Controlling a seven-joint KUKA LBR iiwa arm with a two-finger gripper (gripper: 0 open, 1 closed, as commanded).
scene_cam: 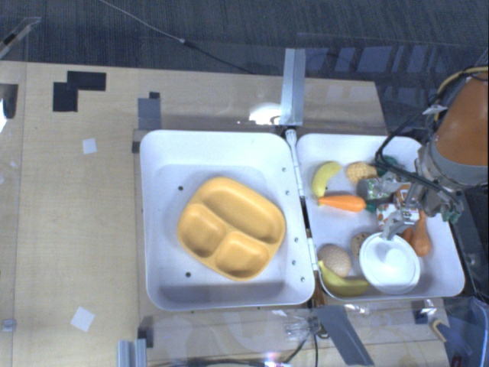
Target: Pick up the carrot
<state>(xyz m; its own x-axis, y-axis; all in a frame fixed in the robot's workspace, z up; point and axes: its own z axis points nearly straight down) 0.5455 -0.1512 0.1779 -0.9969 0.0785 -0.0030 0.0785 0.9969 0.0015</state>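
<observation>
Camera view: the gripper [397,219], its opening not discernible, is being held right of the carrot [343,202]; centring lengthwise is being advised.

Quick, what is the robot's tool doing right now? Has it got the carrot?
Tool: cannot tell if open or closed; it hangs over the right bin. The carrot lies in that bin to the tool's left, not held.

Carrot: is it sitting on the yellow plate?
No, the carrot lies in the right bin beside a banana, while the yellow plate sits in the left bin.
</observation>
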